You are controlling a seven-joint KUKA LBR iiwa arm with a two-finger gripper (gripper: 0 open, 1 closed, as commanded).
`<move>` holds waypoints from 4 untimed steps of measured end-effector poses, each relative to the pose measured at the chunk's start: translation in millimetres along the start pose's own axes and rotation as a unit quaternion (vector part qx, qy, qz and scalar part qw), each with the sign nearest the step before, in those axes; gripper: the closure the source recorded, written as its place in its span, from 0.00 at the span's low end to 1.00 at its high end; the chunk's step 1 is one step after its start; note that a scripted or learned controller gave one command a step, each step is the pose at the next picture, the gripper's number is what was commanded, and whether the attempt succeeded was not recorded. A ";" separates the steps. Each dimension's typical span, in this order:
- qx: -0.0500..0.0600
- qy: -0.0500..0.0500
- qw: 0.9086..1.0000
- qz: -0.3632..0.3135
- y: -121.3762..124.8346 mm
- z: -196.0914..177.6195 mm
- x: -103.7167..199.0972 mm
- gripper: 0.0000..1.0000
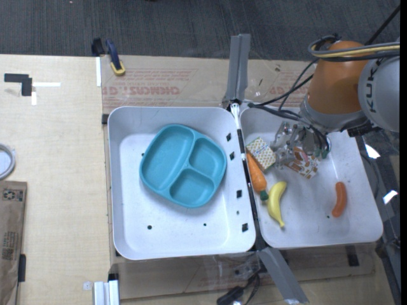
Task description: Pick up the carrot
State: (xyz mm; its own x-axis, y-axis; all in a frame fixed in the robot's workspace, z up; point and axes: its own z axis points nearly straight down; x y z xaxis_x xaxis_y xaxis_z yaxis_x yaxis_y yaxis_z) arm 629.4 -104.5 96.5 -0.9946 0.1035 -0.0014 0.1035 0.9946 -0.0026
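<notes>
The carrot (256,173) is orange with a green stub at its lower end. It lies along the left wall of the right bin (318,230), just above a yellow banana (276,202). My gripper (294,149) hangs over the upper middle of the right bin, to the right of the carrot and apart from it, above a small patterned box (304,164). A second patterned packet (261,152) touches the carrot's upper end.
A red-orange sausage (340,198) lies at the right side of the right bin. The left bin (127,221) holds a blue three-compartment plate (184,165). A grey post (238,68) rises between the bins at the back. Cables trail from the arm.
</notes>
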 end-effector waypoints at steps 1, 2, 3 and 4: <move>-0.001 0.001 1.000 -0.001 2.5 0.8 0.4 0.00; -0.002 0.001 0.999 0.036 20.8 -92.7 -5.0 0.00; -0.002 -0.001 0.994 -0.110 -60.4 6.2 -28.1 0.00; -0.003 -0.003 0.994 -0.108 -61.3 -1.8 -29.8 1.00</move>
State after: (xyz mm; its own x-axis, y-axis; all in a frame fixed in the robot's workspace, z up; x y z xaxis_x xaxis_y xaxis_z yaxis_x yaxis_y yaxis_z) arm 652.7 -168.6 98.5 -0.9937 -0.1116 -0.0072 -0.1116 0.9937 0.0030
